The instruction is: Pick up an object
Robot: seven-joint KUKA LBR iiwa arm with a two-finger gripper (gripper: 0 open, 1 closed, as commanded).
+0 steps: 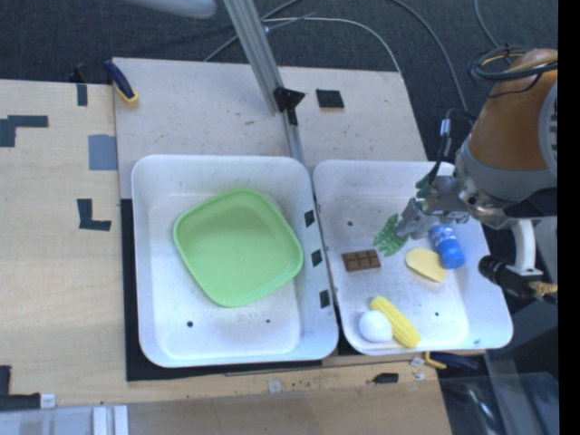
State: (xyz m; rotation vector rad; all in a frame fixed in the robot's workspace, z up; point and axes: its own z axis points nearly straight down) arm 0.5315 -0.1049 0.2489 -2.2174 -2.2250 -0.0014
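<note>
Gripper [419, 214] at right of frame hangs over green leafy toy [391, 234], seemingly lining up a grasp; finger opening unclear.

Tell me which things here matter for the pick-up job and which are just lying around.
For the job:
hand, low in the right bin
green sprig
blue bottle
yellow piece
chocolate bar
corn
white ball

Lying about:
green plate in the left bin
clamp on the board
</note>
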